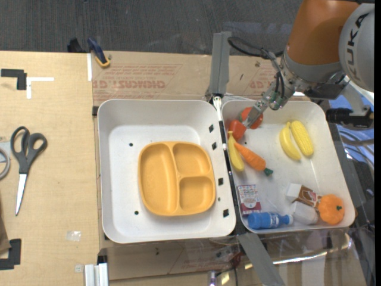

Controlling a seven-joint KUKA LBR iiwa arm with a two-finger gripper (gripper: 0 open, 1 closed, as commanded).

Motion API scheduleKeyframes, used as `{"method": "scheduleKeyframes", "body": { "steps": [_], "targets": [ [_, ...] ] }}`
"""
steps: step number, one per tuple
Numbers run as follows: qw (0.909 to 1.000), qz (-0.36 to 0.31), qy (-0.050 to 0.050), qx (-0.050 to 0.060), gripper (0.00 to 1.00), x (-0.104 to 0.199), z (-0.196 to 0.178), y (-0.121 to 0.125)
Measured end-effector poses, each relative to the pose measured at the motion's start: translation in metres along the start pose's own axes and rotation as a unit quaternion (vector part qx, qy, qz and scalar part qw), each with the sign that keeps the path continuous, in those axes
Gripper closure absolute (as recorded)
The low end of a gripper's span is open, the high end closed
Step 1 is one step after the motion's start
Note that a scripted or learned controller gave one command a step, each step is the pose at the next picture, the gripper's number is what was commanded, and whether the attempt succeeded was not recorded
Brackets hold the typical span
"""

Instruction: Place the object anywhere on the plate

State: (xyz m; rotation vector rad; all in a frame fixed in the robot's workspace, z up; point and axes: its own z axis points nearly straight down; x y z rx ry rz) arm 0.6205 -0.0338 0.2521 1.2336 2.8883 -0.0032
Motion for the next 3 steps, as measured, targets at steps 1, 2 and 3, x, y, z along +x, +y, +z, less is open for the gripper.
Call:
{"method": "scheduleKeyframes", "body": {
  "steps": [1,2,3],
  "targets": [
    [1.0,-0.003,0.001,0.0,1.0,0.078,0.049,0.033],
    [0.9992,-0.04,0.001,0.0,1.0,0.167,0.073,0.04],
    [0.9992,-0.039,0.001,0.0,0.0,0.167,0.073,0.04]
  ]
}}
